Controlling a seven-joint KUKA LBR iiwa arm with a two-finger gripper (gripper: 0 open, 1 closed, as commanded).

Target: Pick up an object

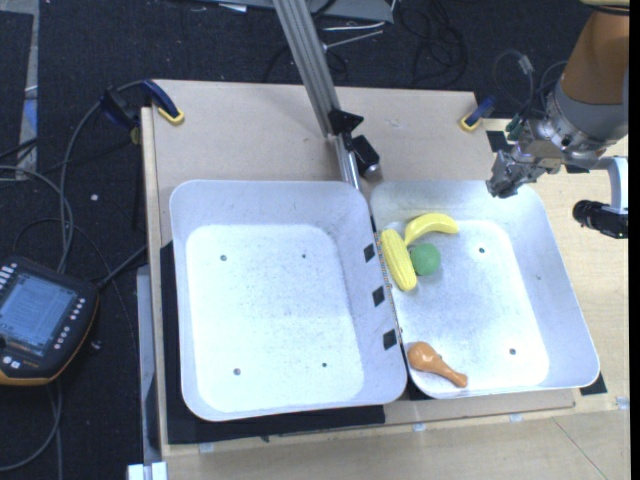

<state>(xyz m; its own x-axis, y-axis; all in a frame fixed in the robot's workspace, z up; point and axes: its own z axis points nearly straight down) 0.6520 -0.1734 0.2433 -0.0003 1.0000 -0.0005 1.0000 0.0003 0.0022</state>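
Jaws on the gripper (503, 186) are too blurred to tell, above the right bin's (560, 298) far corner. Banana (431, 227), corn (398, 259), green ball (427, 259) cluster inside; orange gourd (436, 362) lies nearer.

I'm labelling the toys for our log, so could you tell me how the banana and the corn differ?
The banana is curved and smooth; the corn is straight and ridged. The banana lies crosswise farther back in the right bin; the corn runs lengthwise along its left wall. Both are yellow and sit beside the green ball.

right bin (560, 298) — centre open | toys (412, 253) crowd left wall
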